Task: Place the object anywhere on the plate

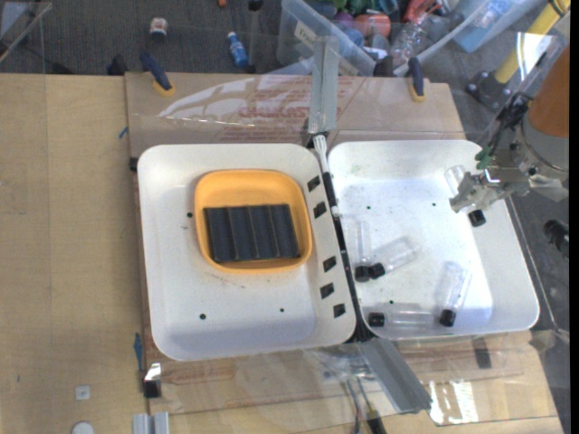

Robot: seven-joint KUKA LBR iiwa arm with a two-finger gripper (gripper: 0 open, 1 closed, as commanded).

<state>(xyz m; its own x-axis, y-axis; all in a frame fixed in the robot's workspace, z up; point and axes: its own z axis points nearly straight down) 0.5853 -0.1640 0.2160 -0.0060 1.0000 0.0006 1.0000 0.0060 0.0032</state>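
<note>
Over right bin [507,287], far-right corner: gripper [472,199] is hovered, nothing seen between fingers; open or closed cannot be told. Clear tubes [391,256] are scattered below, likely awaiting pick. Orange plate [210,188] in left bin [172,315] is loaded with dark ribbed block [252,232].

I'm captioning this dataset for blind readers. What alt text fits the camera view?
A gripper hovers over the right bin, which holds several clear tubes with black caps. The left bin holds an orange plate with a dark ridged block on it.
</note>
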